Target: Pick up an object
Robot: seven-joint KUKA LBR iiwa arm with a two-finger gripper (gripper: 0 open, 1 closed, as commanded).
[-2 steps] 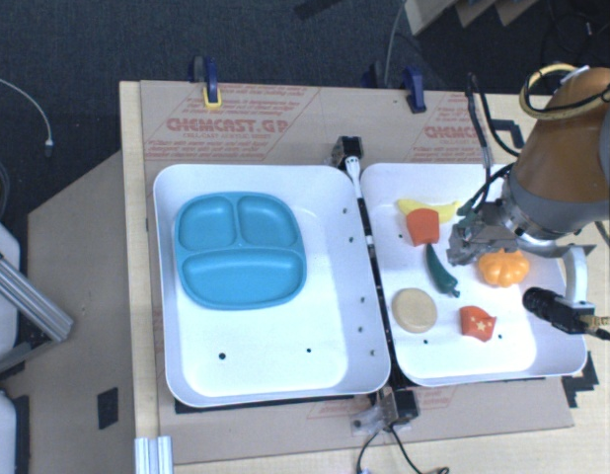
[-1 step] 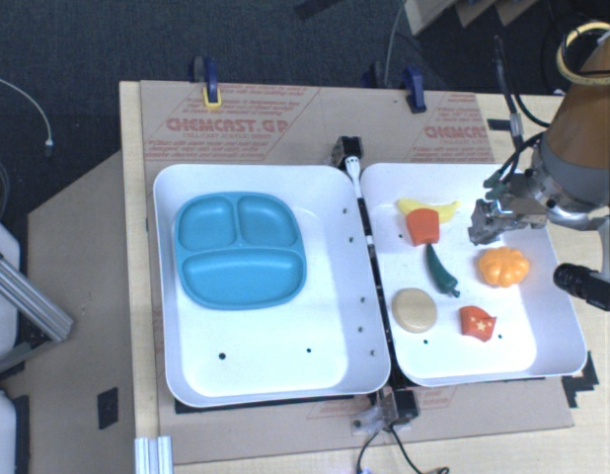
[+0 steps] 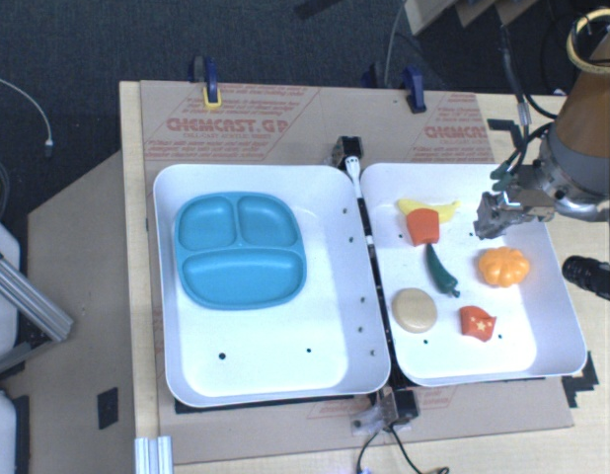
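Several toy foods lie in the right bin: a yellow piece at the back, an orange-red block just in front of it, a dark green pepper, a beige round piece, a red strawberry-like piece and an orange pumpkin. My gripper hangs over the bin's back right part, just behind and left of the pumpkin and right of the orange-red block. Nothing shows between its fingers.
The left bin holds a blue divided plate. Blue clamps sit on the cardboard bench's far edge. A black divider strip runs between the bins. Cables hang behind the bench.
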